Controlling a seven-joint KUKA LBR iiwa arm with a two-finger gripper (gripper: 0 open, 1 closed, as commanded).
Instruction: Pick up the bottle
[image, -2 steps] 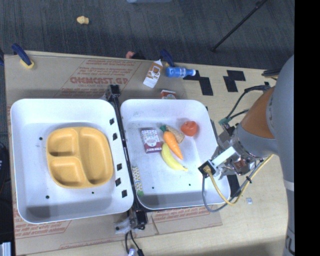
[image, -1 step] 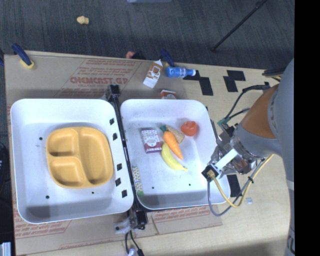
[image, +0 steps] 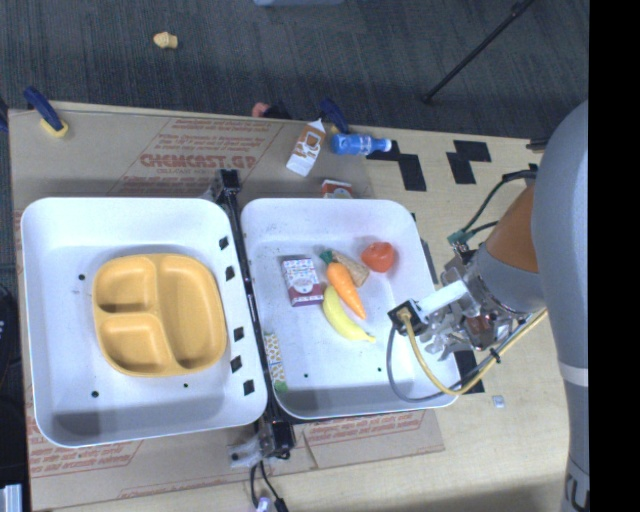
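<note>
I see the bottle (image: 360, 145) lying on its side near the surface's far edge, outside both bins. It looks light, stiff and slippery; I'd grip across its middle. The gripper (image: 432, 322) hovers at the right bin's (image: 400, 398) right rim; I cannot tell its opening.

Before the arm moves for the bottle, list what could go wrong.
1. The bottle lies on its side outside both bins, on the bench beyond the right bin's far rim; it may roll when touched.
2. The gripper sits at that bin's near right edge, so its path may clip the rim.
3. The small carton lies close beside the bottle and could be grabbed or knocked instead.
</note>
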